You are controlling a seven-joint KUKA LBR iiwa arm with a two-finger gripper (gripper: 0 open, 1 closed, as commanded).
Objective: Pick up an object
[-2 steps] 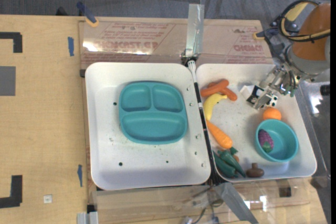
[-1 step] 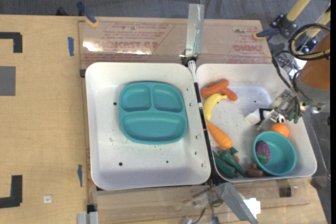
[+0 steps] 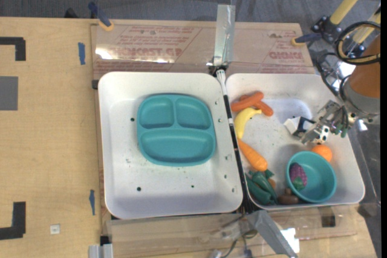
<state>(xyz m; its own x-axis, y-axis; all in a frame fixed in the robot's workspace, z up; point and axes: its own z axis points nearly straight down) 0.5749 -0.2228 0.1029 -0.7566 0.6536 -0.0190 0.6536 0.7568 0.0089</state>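
Hovering over the right side of the right bin [image 3: 354,187], the tool [image 3: 320,130] sits low near the bin floor, with the grey arm and its orange band [image 3: 366,84] entering from the right edge of the view. Whether the tool is open or closed cannot be told; its tip is a small, cluttered shape, and nothing is visibly held in it.

Just below the tool lies a small orange ball [image 3: 323,153], touching or nearly touching the rim of a teal bowl [image 3: 311,176]. The bowl contains a purple item [image 3: 298,175], probably a toy grape cluster. A small white object [image 3: 294,125] lies just left of the tool. These are the nearest candidates for a pick, and the tool's position suggests an approach aimed at one of them.

Further left, against the divider, a yellow banana [image 3: 243,121], an orange chili-like piece [image 3: 248,100] and a carrot [image 3: 253,155] are grouped loosely, with a dark green item [image 3: 261,185] at the lower corner. Their spread layout leaves room for finger access.

The left bin [image 3: 115,148] holds a teal divided plate [image 3: 176,129], lying flat and well apart from the tool. Both bins rest on the counter [image 3: 48,130].
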